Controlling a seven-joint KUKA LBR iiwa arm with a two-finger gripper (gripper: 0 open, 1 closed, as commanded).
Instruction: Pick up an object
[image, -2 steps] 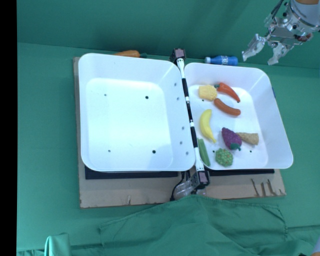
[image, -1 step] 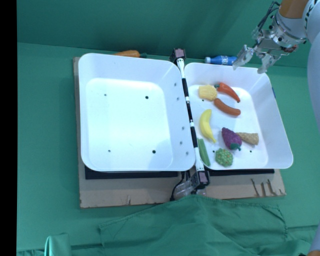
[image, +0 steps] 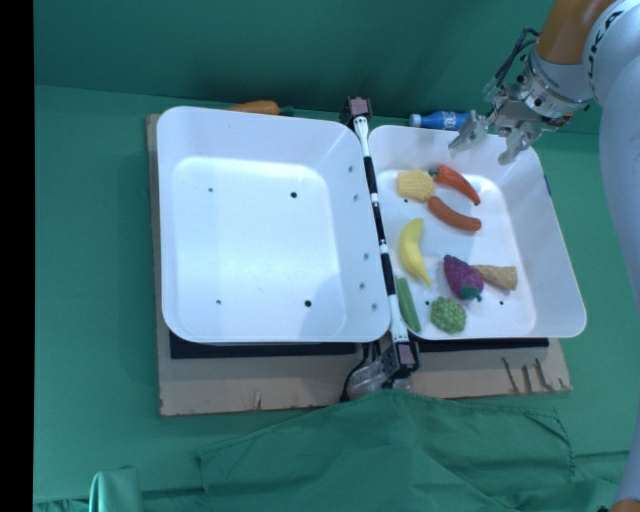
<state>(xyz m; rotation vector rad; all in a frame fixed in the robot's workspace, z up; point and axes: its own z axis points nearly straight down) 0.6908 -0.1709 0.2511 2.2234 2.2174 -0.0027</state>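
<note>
The pincer (image: 492, 138) hangs over the far right corner of the right-hand shallow white plastic bin (image: 555, 250), its two fingers spread apart and nothing between them; it is released. The toys lie inside that bin, all nearer the camera than the pincer. Closest to it is the small orange-red plastic carrot with a green top (image: 457, 183), just below and a little to the left in the view, near the bin's far edge; its long axis runs slantwise, from upper left to lower right. Beside it, touching or nearly so, sits the yellow plastic corn piece (image: 415, 185), and just in front lies the red-brown plastic sausage (image: 454, 214), slanted much the same way. Further toward the near edge are the yellow plastic banana (image: 413, 250), the purple plastic grape bunch (image: 462, 276) and the tan ice-cream cone (image: 497, 276). As I judge it, the coming move turns on a short drop toward the carrot, with the fingers set across its slant; the corn crowding its left end may foul one finger.
</note>
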